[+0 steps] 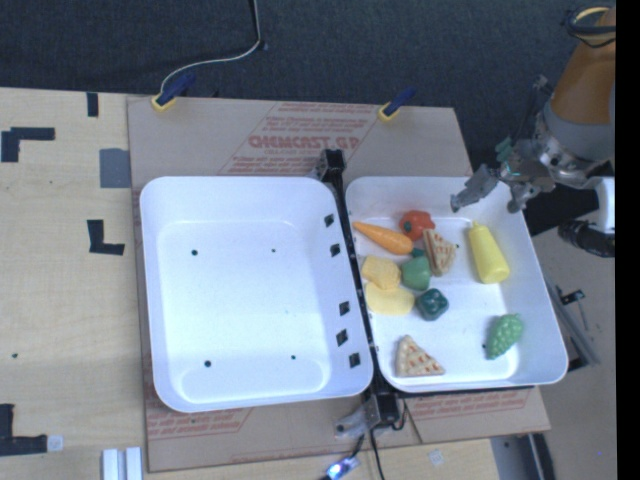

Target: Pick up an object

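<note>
Nearest the camera, at six o'clock in the right-hand shallow white plastic bin (540, 298): a tan wedge-shaped toy sandwich (417, 358), with a green knobbly toy grape bunch (504, 335) toward four o'clock. Clustered at nine o'clock: an orange toy carrot (381, 235), red toy pepper (416, 222), yellow toy lumps (385, 286). Near one o'clock, a yellow cylindrical toy bottle (488, 252). Hovered over the twelve o'clock rim: the grey two-finger gripper (492, 189), fingers spread apart, clamped on nothing. Judged risks: fingers striking the rim on descent, or sliding off the rounded bottle.
</note>
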You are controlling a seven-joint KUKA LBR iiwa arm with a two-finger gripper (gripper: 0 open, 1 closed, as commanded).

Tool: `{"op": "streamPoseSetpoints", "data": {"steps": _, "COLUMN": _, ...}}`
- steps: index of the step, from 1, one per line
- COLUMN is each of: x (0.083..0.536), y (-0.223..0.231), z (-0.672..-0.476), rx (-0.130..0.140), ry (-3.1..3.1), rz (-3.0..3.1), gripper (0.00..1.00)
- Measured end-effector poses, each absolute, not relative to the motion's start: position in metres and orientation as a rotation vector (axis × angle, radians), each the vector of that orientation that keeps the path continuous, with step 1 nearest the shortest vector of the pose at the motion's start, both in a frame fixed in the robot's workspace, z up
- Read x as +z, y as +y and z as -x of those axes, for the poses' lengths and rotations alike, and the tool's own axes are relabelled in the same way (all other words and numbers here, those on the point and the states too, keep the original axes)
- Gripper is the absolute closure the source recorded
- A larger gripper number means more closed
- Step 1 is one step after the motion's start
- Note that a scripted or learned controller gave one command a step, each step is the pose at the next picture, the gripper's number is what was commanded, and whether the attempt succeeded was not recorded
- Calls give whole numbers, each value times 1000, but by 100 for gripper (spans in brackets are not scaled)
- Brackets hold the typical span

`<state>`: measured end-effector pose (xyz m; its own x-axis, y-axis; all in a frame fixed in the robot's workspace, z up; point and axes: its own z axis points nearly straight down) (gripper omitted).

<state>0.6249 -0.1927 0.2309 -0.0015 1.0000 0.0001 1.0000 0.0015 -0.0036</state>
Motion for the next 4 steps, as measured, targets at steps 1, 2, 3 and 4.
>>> {"op": "streamPoseSetpoints", "data": {"steps": 1, "x": 95, "y": -112, "z": -643, "rx": -2, "ry": -2226, "rz": 2220, "gripper": 0}}
{"op": "streamPoseSetpoints", "data": {"steps": 2, "x": 83, "y": -101, "z": -662, "rx": 50, "ry": -2197, "rz": 2214, "gripper": 0}}
{"op": "streamPoseSetpoints", "data": {"steps": 3, "x": 88, "y": -104, "z": -658, "rx": 68, "ry": -2191, "rz": 2208, "gripper": 100}}
{"op": "streamPoseSetpoints", "data": {"steps": 4, "x": 80, "y": -96, "z": -651, "rx": 28, "ry": -2205, "rz": 2205, "gripper": 100}}
